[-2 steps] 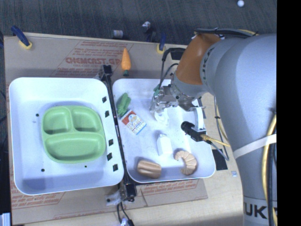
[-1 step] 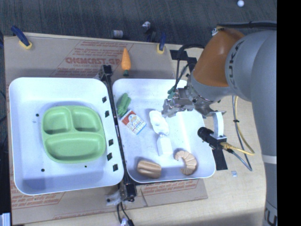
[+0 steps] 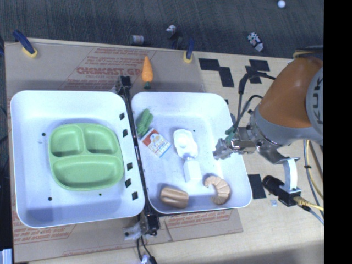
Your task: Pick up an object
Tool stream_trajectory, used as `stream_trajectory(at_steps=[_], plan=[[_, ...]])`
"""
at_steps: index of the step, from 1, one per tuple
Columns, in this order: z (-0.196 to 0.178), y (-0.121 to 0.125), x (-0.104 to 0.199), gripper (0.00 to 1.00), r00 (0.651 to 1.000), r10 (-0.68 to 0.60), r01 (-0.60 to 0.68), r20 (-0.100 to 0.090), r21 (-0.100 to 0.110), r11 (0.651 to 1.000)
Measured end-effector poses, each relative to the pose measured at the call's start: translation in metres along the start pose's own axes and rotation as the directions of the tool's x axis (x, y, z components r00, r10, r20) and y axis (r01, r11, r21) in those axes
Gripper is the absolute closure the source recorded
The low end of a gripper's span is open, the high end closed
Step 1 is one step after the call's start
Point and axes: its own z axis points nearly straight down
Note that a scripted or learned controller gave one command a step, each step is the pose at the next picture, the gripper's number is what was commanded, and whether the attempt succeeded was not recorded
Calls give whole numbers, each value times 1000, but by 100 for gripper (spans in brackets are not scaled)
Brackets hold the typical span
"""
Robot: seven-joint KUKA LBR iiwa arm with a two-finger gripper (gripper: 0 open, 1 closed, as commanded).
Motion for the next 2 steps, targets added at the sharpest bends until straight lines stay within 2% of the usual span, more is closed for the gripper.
stream_trajectory(at_steps=[1,2], plan=[[49,100,-49,100,1000,-2,2,-1,3,1000],[48,100,-49,0,1000,-2,2,-1,2,1000]])
